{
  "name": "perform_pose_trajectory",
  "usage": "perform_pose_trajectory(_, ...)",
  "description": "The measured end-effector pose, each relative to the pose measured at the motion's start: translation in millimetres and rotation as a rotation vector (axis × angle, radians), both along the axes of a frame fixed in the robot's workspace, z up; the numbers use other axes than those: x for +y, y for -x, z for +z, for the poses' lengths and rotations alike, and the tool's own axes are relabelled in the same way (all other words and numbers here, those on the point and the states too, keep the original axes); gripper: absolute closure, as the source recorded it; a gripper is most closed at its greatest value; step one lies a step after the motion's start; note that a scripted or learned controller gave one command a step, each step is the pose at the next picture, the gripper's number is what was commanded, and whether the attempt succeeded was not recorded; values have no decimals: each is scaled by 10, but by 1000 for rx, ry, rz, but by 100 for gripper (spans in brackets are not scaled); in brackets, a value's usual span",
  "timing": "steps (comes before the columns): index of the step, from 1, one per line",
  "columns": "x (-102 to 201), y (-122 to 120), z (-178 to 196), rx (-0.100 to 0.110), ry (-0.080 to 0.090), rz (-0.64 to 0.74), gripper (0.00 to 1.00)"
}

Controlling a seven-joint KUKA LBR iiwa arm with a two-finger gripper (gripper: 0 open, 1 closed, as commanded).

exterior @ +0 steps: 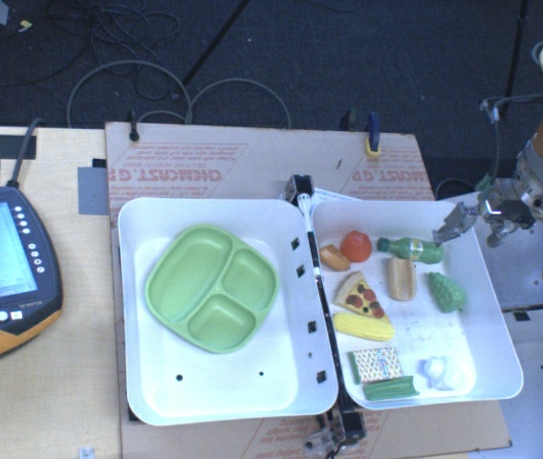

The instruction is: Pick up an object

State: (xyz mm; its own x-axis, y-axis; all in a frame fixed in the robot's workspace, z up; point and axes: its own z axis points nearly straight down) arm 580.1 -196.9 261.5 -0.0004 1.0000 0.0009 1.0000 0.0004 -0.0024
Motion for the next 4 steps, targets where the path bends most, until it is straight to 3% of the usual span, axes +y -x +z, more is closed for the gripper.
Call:
perform_pose_trajectory(1,-156,651,-1455,13,-5,-3,0)
perform_pose_trajectory(2,252,-9,-1759,-2,-1,5,0)
perform_pose_trajectory(3,222,18,-1638,1,-1,0,100)
perform_pose_trajectory(4,948,-199,-1151,-2,-1,3,100)
